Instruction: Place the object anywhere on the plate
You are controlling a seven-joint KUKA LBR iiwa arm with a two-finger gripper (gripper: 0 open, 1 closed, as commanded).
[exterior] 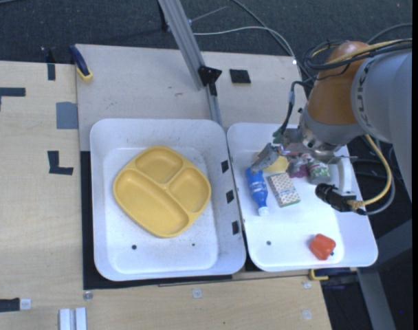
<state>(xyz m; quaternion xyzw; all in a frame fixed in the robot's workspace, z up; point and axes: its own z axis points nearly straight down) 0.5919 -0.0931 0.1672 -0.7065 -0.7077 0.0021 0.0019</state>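
A yellow plate (162, 190) with three compartments lies in the left bin (106, 253). In the right bin (346, 256) lie a blue bottle (257, 190), a speckled tan box (284, 190), a yellow piece (280, 163) and a red object (322, 246). My gripper (297, 158) hangs low over the top of the right bin, right above the yellow piece and some purple and green items (313, 170). Its fingers are hard to make out against the clutter.
A slanted metal pole (188, 40) crosses the bench behind the bins. Black cables (370, 198) loop along the right bin's right side. A yellow-and-blue clamp (80, 64) sits at the bench's back left corner.
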